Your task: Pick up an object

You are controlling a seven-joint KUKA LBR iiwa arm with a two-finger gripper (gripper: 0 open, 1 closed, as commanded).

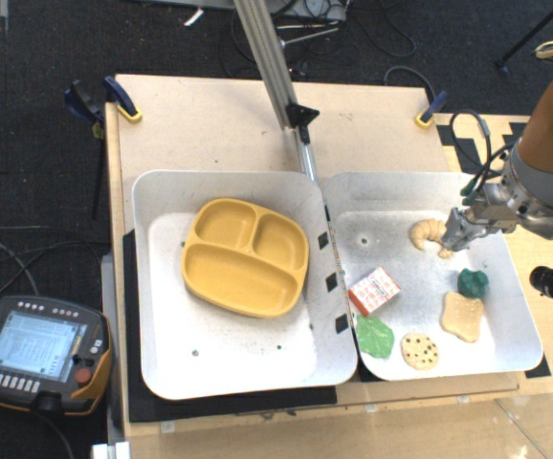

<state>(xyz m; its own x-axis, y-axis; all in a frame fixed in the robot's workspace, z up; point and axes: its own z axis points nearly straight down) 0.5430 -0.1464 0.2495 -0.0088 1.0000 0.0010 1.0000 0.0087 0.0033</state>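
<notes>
Two shallow white bins are sitting side by side on the bench. The left white bin [162, 256] is holding one thing — a yellow plastic plate divided into three compartments [246, 256], lying flat near the bin's middle. The right white bin [391, 199] is holding six small things. A tan, curved croissant-shaped toy [426, 233] is lying toward the far right part of the bin. A small white and red carton [374, 291] is resting tilted near the bin's left side, and a green leafy toy piece [375, 338] is lying just near of it. A round tan cookie with dark chips [419, 351] is sitting beside the green piece, at the near edge. A pale tan flat slab, like a slice of toast, [462, 317] is lying to the right of the cookie, and a small dark green lump [473, 282] is sitting just beyond it on the far side.

The grey arm with its orange band is reaching in from the right, wrist bending down and leftward over the right bin. Its gripper [452, 238] is hanging low, its tip just right of the croissant-shaped toy — touching or nearly so. Whether the fingers are spread or closed cannot be told from here, and the croissant is not seen between them.
</notes>
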